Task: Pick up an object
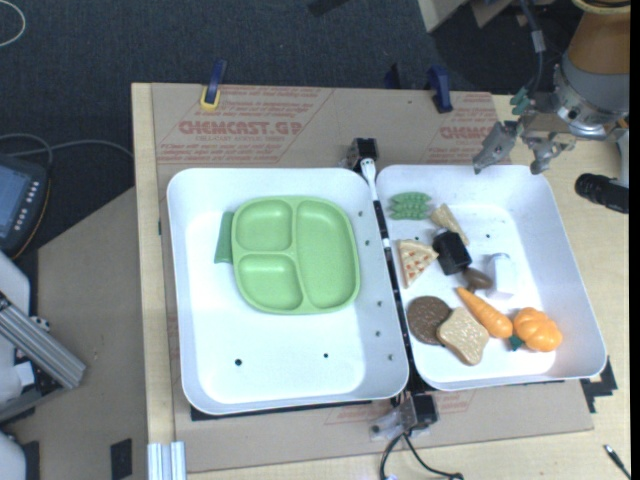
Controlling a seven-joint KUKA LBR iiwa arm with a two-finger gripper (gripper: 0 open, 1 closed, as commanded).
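**Gripper above the right bin's far rim, toy food clustered below**

Nearest the camera, the right bin (570, 268) holds a crowd of toy food along its near half: a tan bread slice (464, 336), a dark brown round cookie (428, 318), and a glossy orange pumpkin (538, 329) close to the near-right wall. The carrot (484, 310) lies between them, its long axis slanting from upper left to lower right, its green stalk end beside the pumpkin and its tip pointing toward the bin's middle.

Farther in sit a waffle-textured wedge (415, 259), a black block (451, 251), a small pale piece (499, 266) and a green leafy piece (408, 205). Bare white floor lies along the bin's right side and far corner, giving free room there.

The left bin (200, 318) carries a smooth green compartment plate (295, 253) with wide bare margins on its near side.

Farthest off, the gripper (520, 151) hangs over the right bin's far rim, its two fingers spread apart with nothing between them, well apart from the toys.
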